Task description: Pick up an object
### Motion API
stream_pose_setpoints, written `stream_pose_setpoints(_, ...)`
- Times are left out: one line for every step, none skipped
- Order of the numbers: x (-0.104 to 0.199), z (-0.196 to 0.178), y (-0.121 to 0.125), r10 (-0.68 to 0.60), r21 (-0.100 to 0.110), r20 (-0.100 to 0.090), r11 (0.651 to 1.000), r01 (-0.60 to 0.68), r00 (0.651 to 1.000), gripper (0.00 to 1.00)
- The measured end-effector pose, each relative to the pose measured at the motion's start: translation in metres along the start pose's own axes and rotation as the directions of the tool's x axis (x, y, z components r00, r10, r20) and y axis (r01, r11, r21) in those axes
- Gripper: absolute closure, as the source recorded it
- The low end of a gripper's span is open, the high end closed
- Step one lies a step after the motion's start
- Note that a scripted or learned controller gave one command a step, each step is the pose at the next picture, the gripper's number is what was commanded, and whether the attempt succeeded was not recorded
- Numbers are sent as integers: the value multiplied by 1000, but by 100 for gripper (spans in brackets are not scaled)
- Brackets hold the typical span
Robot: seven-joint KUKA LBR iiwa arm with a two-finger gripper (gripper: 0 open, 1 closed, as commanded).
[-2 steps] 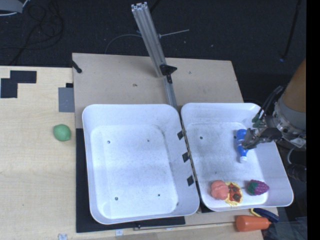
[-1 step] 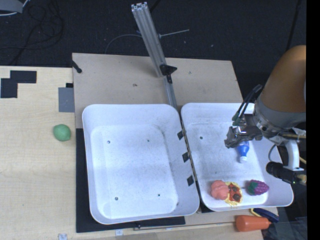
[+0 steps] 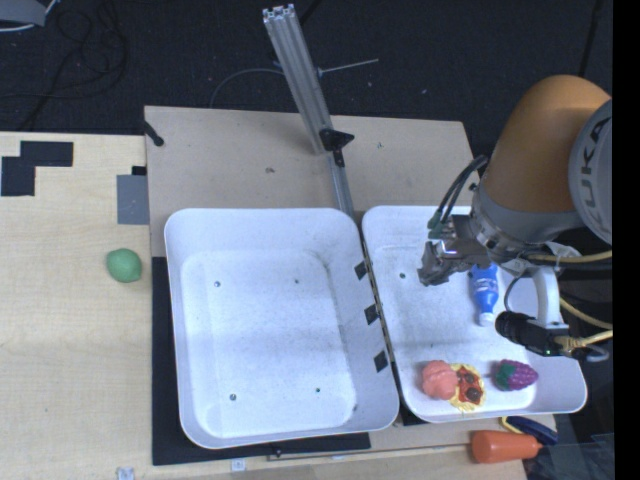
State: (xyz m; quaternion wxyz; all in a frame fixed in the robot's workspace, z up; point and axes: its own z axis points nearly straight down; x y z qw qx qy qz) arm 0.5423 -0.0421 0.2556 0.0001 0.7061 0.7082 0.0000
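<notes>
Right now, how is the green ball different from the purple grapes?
The green ball is smooth, round and plain green; the purple grapes look bumpy and longer. The green ball lies outside on the wooden bench, left of both bins; the purple grapes lie inside the right bin. Both are small and untouched.

Left bin [image 3: 190, 230]: its whole floor is bare; a hand could come down anywhere in it
Right bin [image 3: 395, 230]: the far left part and the middle of the floor are bare; the near edge and the right side are crowded
Gripper [image 3: 436, 271]: it hangs over the upper middle of the right bin; the big grey and orange arm [image 3: 548, 153] covers the bin's far right corner
Blue tube [image 3: 485, 291]: it lies just right of the gripper, very near it
Near edge: a pink toy [image 3: 437, 378], a yellow toy [image 3: 468, 387] touching it, and a purple toy [image 3: 514, 375] sit in a row
Middle wall: black clips [image 3: 371, 313] stick up between the two bins
</notes>
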Motion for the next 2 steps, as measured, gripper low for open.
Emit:
stream_pose_setpoints(45, 9, 5, 0, 1, -1, 1000, 0, 1000, 100)
stream_pose_setpoints(85, 12, 28, 1, 1, -1, 1000, -1, 1000, 100)
